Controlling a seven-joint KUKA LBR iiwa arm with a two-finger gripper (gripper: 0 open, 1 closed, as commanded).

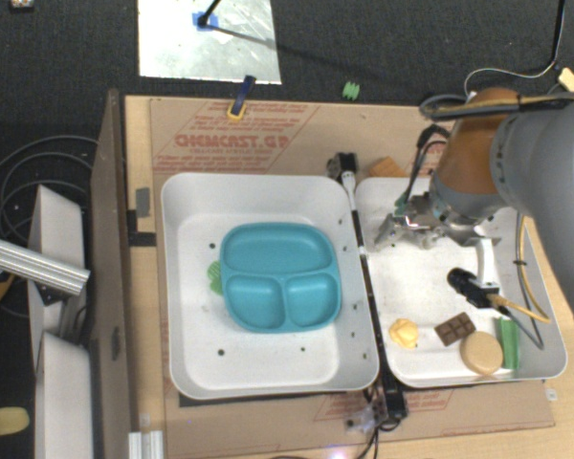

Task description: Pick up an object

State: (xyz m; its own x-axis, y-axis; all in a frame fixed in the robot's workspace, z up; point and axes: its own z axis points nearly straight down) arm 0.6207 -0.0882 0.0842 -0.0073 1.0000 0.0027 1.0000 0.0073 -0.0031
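Note:
My gripper (394, 229) hangs low over the upper left part of the right bin (402, 352), near the wall it shares with the left bin; I see nothing held in it. Loose objects lie along the right bin's front: a small yellow piece (404, 333), a brown chocolate-like block (454, 329), a round tan disc (482, 354) and a green stick (507, 343). All of them are well below the gripper in the view, apart from it.
The left bin (187, 256) holds a blue divided plate (279, 275) with a small green thing (214, 276) peeking out at its left edge. The grey arm (540, 170) covers the right bin's upper right. A tan block (386, 167) lies on the cardboard behind the bins.

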